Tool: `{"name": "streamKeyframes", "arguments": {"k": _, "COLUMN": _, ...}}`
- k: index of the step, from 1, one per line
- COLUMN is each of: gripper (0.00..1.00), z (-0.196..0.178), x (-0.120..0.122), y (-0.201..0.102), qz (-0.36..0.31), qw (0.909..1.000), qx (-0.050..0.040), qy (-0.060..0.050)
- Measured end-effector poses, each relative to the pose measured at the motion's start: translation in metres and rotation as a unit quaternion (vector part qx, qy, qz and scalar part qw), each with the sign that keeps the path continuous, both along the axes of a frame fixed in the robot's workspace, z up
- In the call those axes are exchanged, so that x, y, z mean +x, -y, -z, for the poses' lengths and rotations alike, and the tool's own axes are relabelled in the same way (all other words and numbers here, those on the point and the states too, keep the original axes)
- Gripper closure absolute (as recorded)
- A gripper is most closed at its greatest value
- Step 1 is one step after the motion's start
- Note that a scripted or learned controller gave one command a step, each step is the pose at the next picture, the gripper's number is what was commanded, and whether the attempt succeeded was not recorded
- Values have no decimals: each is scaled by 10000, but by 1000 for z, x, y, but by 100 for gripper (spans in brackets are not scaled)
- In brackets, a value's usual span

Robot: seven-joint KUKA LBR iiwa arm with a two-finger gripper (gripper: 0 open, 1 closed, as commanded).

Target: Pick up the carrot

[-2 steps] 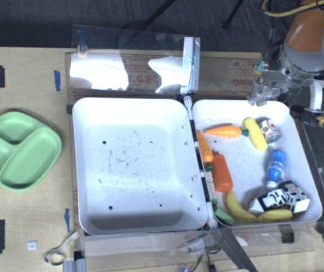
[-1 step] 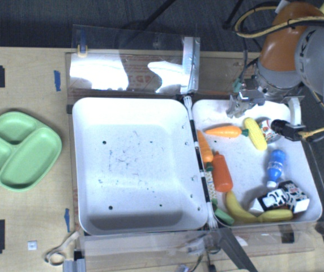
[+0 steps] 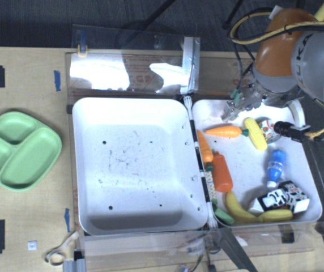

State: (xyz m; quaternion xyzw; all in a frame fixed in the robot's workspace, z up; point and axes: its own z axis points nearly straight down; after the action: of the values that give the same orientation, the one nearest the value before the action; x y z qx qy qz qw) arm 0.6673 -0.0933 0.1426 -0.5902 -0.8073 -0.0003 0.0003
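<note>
At the near edge of the right bin (image 3: 312, 169), a banana (image 3: 237, 207) is lying curved beside a black and white box (image 3: 285, 197). They are looking simply dropped there, in no order. A little farther, a blue bottle (image 3: 274, 166) is lying on the right, and an orange bottle (image 3: 222, 173) is resting close to the wall between the two bins. On the left, the left bin (image 3: 131, 157) is taking the middle of the bench, and a green plate (image 3: 17, 149) is sitting on the wood far left of it.

Farther again, the carrot (image 3: 223, 132) is lying flat in the far part of the right bin, with its thin end pointing left and its green end just beside a yellow corn cob (image 3: 256, 134). It is free on top, so a grasp from above seems possible, but the corn is probably crowding the right end.

At the far wall, the gripper (image 3: 237, 104) is hanging just beyond the carrot, apart from it. Nothing is being held in it. Whether it is released or clenched, one cannot tell, because it is small and blurred. The arm is reaching in from the right, probably lining up for the descent.
</note>
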Motion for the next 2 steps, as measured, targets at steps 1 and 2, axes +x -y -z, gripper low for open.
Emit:
{"name": "streamKeyframes", "arguments": {"k": 1, "gripper": 0, "z": 56, "x": 1, "y": 7, "qz": -1332, "qw": 9911, "qx": -4, "qy": 28}}
{"name": "streamKeyframes", "arguments": {"k": 2, "gripper": 0, "z": 55, "x": -41, "y": 17, "qz": -1615, "qw": 9869, "qx": -9, "qy": 35}}
